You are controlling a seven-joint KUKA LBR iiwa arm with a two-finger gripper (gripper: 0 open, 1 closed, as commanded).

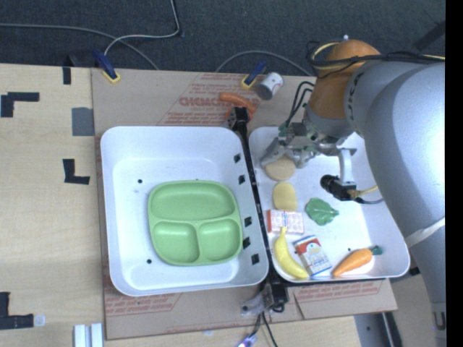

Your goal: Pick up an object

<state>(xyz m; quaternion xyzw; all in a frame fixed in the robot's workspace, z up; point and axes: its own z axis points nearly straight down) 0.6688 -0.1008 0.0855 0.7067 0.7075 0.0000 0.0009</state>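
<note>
My gripper [286, 155] hangs low over the far left corner of the right bin [376, 226], just above a beige round piece [281, 170]. Nearer the front lie a pale yellow piece [285, 196], a green leafy piece [320, 211] and a red-and-white packet [287, 221]. A banana [287, 257], a small carton [312, 255] and a carrot [354, 260] rest along the front edge. The gripper's own body hides what lies directly beneath it.
The left bin [123, 194] holds a green divided plate [195, 220]. The arm's grey bulk [405, 136] covers the right bin's far right side. Clamps and a small roll [269, 85] sit on the cardboard behind the bins.
</note>
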